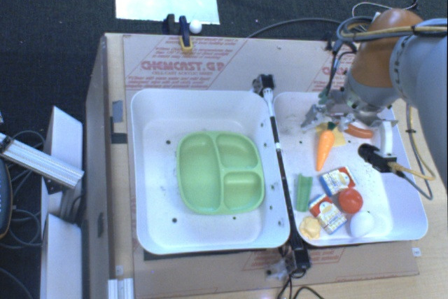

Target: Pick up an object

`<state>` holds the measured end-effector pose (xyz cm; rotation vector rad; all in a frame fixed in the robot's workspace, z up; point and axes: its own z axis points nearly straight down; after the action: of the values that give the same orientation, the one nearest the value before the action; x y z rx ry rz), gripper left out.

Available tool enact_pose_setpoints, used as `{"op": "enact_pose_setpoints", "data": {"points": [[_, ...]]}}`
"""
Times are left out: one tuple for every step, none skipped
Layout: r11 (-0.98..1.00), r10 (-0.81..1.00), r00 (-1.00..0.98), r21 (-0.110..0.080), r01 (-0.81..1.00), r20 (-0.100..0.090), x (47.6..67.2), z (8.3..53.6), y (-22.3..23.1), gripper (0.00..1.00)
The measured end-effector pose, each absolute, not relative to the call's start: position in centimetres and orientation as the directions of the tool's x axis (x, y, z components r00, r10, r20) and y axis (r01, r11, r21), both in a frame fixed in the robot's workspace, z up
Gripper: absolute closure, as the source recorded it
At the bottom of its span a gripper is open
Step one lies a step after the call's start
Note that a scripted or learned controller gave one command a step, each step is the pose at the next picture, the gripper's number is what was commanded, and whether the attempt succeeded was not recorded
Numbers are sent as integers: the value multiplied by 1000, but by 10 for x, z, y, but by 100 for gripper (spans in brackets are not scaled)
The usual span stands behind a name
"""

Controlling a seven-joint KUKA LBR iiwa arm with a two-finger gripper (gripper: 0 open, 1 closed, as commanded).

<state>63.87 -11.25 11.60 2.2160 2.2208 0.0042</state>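
Observation:
My gripper [326, 120] hangs low over the back of the right bin [413, 217], right at the wide top end of an orange carrot [323, 148]. The carrot lies in the bin pointing toward the front. A red sausage [361, 130] lies just right of the gripper, partly under the wrist. Nearer the front of the same bin lie a green stick [303, 191], a blue and white carton [336, 180], a red carton [327, 212], a tomato [351, 200], a white egg [361, 223] and a small yellow piece [310, 227].
The left bin [157, 115] holds a green divided plate [220, 171]. A black-edged divider [276, 150] runs between the two bins. The grey arm with its orange band [378, 52] reaches in from the right above the right bin's back corner.

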Motion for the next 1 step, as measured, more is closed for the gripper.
{"op": "enact_pose_setpoints", "data": {"points": [[4,1000,-4,2,1000,0,669,84,-110,0]]}}
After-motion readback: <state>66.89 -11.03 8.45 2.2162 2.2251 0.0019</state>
